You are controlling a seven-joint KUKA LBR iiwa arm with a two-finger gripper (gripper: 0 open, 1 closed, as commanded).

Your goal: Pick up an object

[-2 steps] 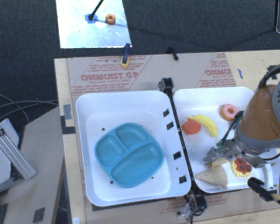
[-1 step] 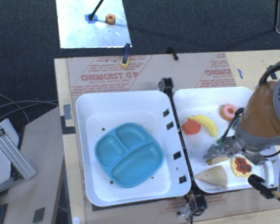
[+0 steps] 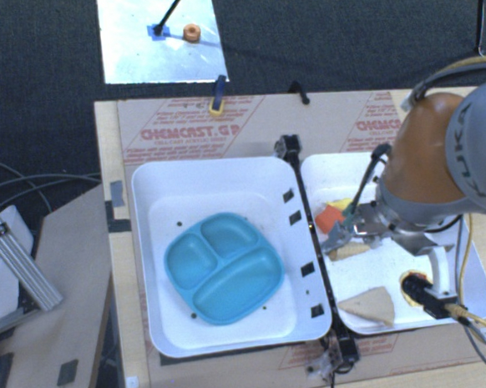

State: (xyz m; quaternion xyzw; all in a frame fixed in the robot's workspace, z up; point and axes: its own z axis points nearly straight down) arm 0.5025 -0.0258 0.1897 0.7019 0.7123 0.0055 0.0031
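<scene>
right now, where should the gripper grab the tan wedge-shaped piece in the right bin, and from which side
Probably across the tan wedge-shaped piece at its narrower left part, coming straight down from above. It lies flat on the floor of the right white bin, near the front wall, so a side approach looks blocked and the two long edges offer opposing faces.

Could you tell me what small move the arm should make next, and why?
Probably lower the hand a little onto the orange block just beside it in the right bin, then close. The hand sits low over the bin's left side and nothing shows gripped.
</scene>
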